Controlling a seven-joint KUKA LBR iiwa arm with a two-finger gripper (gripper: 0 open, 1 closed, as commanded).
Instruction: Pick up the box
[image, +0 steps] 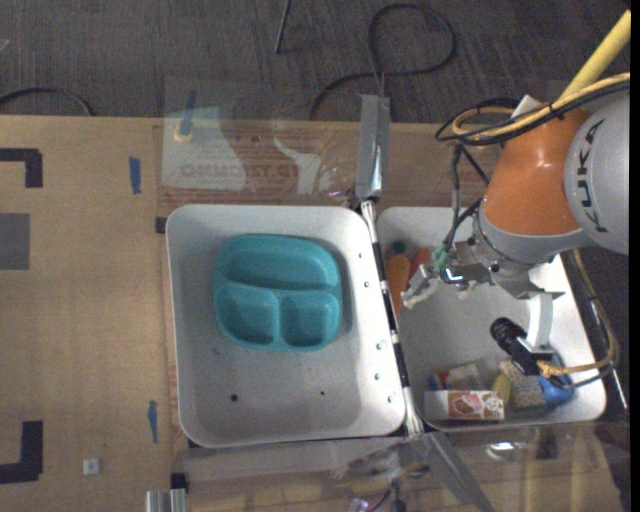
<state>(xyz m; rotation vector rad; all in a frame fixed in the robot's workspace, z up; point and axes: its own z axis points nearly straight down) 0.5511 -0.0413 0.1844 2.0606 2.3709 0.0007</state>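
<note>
Box (463, 403) lying flat along the near wall of the right bin (578, 300), crowded by small items (528, 385) on its right. Gripper (430, 283) up at the bin's far-left corner, just beside an orange thing (399, 270); spread impossible to tell from here. Nothing seen in its grasp. Best to travel toward the near wall, centre over the box, turn to span its short side, descend straight, keep off the wall and clutter. Left bin (190, 330) carrying a teal tray (278, 290).
</note>
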